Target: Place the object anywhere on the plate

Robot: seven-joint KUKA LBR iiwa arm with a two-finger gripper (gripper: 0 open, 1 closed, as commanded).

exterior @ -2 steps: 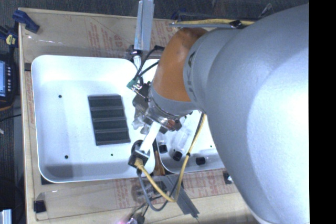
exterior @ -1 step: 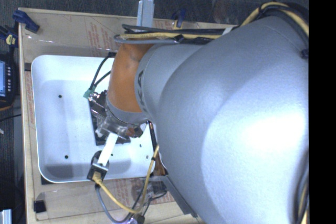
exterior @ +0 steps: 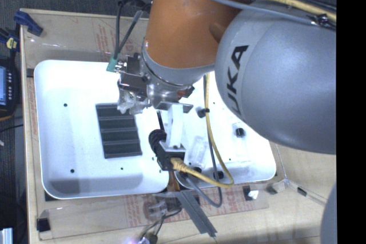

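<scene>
A pale wooden bench carries two shallow white bins side by side, with a blue clamp at its far left corner. The left bin holds the one loose thing that can be made out, a dark ribbed slab, lying flat on the bin floor somewhat right of the bin's middle. I take it to be the task's thing, though whether it is the object or a plate of sorts cannot be told, and no round plate is plain to see. Its long axis runs from far to near, the near end leaning slightly right, and its grooves cross it from left to right. Lying flat like this, it offers its two long edges to a grasp from above. The grey and orange arm reaches in from the right and covers most of the right bin, so whatever lies there is hidden. The gripper hangs beneath the wrist over the slab's far right corner, close to it or touching; which of the two cannot be told. Nor can I tell whether the gripper is open or closed, and nothing shows it holding the slab. Its place above that corner suggests a reach for the slab.
</scene>
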